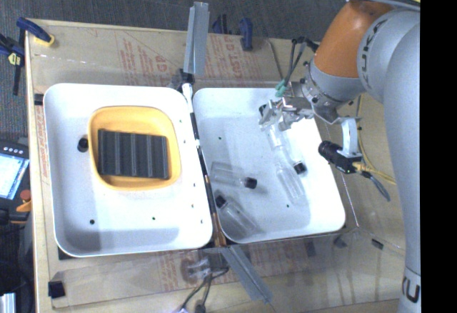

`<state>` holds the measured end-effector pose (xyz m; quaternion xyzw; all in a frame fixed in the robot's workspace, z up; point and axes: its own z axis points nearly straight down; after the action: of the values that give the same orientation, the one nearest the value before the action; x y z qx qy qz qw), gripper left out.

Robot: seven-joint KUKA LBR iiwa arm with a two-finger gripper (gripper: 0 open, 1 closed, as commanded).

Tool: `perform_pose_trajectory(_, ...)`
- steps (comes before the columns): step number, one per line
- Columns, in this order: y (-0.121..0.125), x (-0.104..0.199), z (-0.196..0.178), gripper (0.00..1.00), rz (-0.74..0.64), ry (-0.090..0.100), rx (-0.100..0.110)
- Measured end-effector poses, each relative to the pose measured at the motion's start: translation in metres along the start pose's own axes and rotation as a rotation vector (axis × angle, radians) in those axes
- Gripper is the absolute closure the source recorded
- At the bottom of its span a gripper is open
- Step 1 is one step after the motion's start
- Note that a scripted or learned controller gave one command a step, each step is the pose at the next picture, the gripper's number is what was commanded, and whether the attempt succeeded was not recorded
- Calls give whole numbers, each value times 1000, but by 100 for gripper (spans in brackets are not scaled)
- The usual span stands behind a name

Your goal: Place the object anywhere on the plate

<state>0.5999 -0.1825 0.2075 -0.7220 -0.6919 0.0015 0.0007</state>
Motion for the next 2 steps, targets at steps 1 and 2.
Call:
perform_pose_trajectory(1,5,70,-24,100,-217,1,-2)
perform_pose_trajectory(2,19,114,-3,100,-326,2,3)
